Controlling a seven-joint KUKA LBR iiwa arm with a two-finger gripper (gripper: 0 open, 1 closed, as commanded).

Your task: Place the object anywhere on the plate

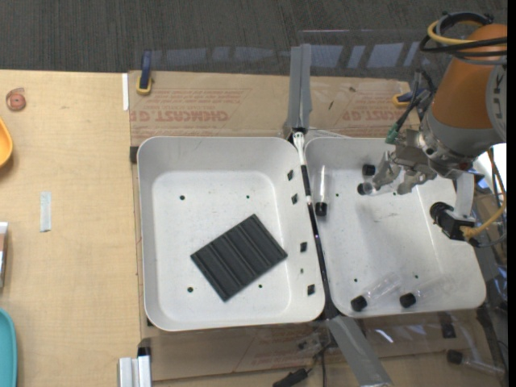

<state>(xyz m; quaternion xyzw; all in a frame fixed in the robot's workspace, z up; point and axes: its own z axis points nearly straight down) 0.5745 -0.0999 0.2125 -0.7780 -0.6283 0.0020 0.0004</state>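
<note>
Camera view: the dark ribbed plate [239, 256] lies tilted in the left bin [161, 176]. In the right bin [451, 293], clear tubes with black caps: one [318, 192] by the left wall, another [377, 291] near the front edge. Gripper [380, 180] hovers over the right bin's rear; jaw state cannot be told.
</note>
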